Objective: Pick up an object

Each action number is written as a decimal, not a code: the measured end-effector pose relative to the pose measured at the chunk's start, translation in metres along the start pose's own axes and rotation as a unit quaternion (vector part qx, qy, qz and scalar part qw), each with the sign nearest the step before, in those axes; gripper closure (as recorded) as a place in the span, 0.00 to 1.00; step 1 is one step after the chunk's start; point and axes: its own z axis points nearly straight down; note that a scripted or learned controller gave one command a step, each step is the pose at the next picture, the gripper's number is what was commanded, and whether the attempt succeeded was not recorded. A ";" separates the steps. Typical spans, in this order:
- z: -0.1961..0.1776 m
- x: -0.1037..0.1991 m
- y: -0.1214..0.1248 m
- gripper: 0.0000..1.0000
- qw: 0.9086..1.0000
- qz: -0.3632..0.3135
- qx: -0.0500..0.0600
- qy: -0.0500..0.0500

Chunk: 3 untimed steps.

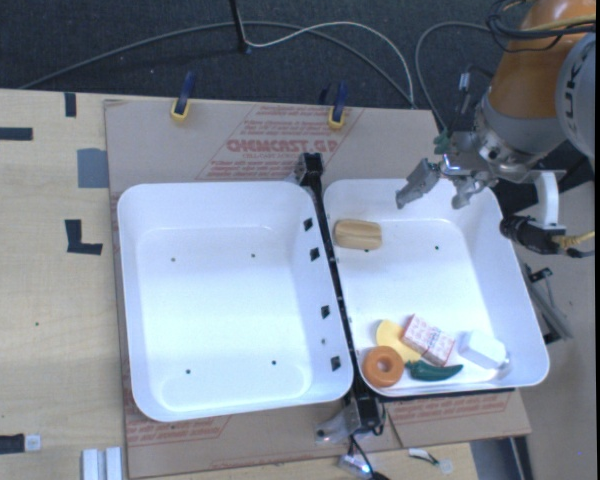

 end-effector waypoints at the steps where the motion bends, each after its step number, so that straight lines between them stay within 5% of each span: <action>1: -0.002 0.000 0.001 0.00 1.000 0.000 -0.002 0.000; 3: 0.097 0.006 -0.009 0.00 1.000 0.000 0.001 0.000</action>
